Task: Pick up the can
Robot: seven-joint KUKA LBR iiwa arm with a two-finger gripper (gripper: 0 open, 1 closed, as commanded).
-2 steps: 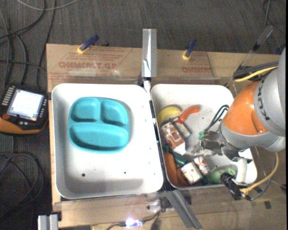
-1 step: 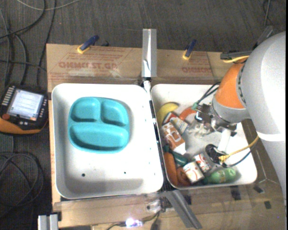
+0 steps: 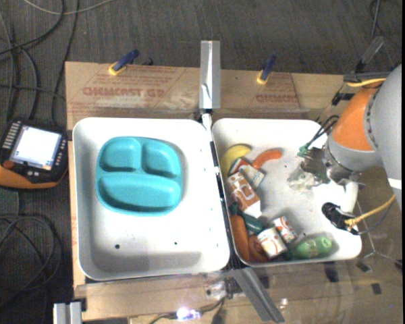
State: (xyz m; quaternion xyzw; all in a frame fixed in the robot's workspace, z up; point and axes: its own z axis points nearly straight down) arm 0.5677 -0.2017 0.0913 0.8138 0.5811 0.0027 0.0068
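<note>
The arm (image 3: pixel 368 123) comes in over the right bin (image 3: pixel 304 128), its orange band bright above the wrist, and the gripper (image 3: pixel 305 174) hangs near that bin's right side above bare white floor; whether the fingers are spread or closed I cannot tell, and nothing is visibly caught between them. The can (image 3: pixel 273 241), small with a red and white label, lies on its side in the same bin, near the front wall, well apart from the gripper. Just beside the can sits a green vegetable (image 3: pixel 312 246), and on its other side something orange (image 3: pixel 239 231). Further back in that bin lie a brown carton (image 3: pixel 245 191), a yellow piece (image 3: pixel 233 155) and a red-orange piece (image 3: pixel 266 157). The left bin (image 3: pixel 88 248) holds a blue divided tray (image 3: pixel 140 174).
</note>
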